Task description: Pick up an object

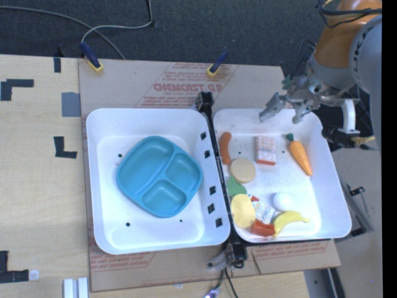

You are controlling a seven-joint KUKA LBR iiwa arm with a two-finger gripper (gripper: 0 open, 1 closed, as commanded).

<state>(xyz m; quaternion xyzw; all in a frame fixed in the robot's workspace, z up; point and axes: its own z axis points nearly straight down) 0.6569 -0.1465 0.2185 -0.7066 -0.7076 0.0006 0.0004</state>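
My gripper (284, 111) hangs over the far edge of the right bin (332, 188), open, with nothing between its fingers. Below it in that bin lie a small white and red carton (266, 150), an orange carrot (301, 155) to the right, a sausage (224, 148) by the left wall and a round tan biscuit (242, 171). Nearer the front are a white egg (283, 201), a yellow banana (289, 220), a yellow piece (242, 212), a green piece (235, 186) and a red piece (262, 230).
The left bin (99, 166) holds a blue divided plate (159, 176). A black divider clamp (205, 101) sits between the bins at the back. Cardboard lies under both bins, held by yellow and blue clips (91, 56).
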